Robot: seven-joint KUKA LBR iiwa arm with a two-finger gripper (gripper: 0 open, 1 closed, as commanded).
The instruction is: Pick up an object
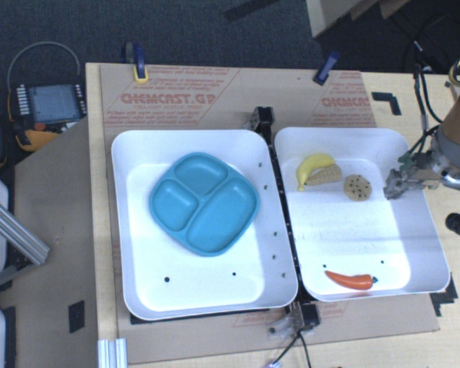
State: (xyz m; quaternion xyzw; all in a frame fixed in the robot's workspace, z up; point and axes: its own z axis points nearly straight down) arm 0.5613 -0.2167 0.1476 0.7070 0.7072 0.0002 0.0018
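Although the gripper point(399, 181) is in view at the right bin's point(414, 228) right side, its fingers are too small and dark against the bin wall to tell whether they stand wide or narrow; nothing can be seen between them. It hangs over the upper right part of that bin, just inside the rim, with the grey arm point(454, 140) running off to the right above it.

Nearest the gripper, a little to its left, lies a round brown cookie point(357, 187) speckled with dark spots, flat on the bin floor and apart from the gripper. Further left, a yellow banana point(313, 165) curves around a tan, wedge-shaped piece that looks like bread point(324, 175); the two touch or nearly touch, and I cannot tell which. Near the front edge of the same bin, well apart from the rest, lies a red chili pepper point(349, 280) with a small green stem at its right end.

Beyond the divide, the left bin point(138, 282) holds a blue divided plate point(205, 203) with three compartments, set slightly askew near the bin's middle.

Both bins rest on a brown cardboard sheet point(238, 94) printed with red lettering, held at the back by a yellow clamp point(140, 70) and a blue clamp point(326, 68).
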